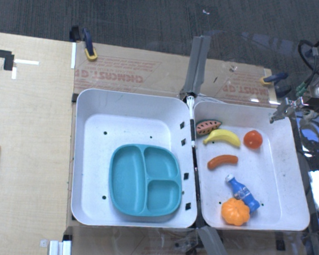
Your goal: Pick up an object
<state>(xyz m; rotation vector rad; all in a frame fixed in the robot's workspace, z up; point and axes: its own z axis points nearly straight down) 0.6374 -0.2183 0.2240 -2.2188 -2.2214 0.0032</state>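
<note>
Pale wood bench top (22, 138) fills my feed at 9 o'clock, with dark carpet across the 12 o'clock strip and a brown cardboard sheet (154, 72) tucked behind the two white bins. From where I sit, the left bin (93, 111) carries a teal divided plate (144, 180) lying flat, shifted toward its 5 o'clock corner, close to the divider. The right bin (289, 183) holds all the loose pieces: a watermelon slice (208, 126) at its 11 o'clock, just touching the yellow banana (223, 137) below it; a red tomato (253, 139) beside the banana's 3 o'clock end, a little apart; a sausage (223, 161) near the middle, lying slanted; a blue bottle (242, 193) at 6 o'clock, tilted, with its lower end against the orange pumpkin (235, 212) near the front wall. My gripper (286, 109) hangs at 2 o'clock of the right bin, over its back right corner, well apart from every object and with nothing between its fingers that I can make out; it is too small and cluttered by cables for me to tell how wide the jaws stand. Two blue-and-yellow clamps (88, 44) pin the cardboard's far edge.
</note>
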